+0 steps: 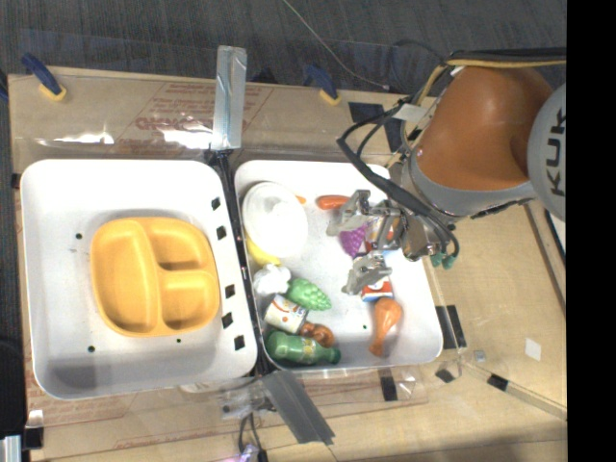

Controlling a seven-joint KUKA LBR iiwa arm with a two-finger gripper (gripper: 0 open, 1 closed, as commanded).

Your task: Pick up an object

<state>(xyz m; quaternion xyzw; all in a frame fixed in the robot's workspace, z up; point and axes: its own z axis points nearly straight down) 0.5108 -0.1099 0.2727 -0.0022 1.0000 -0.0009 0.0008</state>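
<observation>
My gripper [360, 242] hangs open over the right bin [318, 176], 2 fingers straddling the purple toy [352, 238], unclamped; its long axis cannot be judged.

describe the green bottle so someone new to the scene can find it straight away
Start at the right bin, the one the gripper is reaching into. Go to its near-left corner, by the divider between the bins. The green bottle lies on its side along the front wall, darker and smoother than the bumpy light-green toy above it.
</observation>
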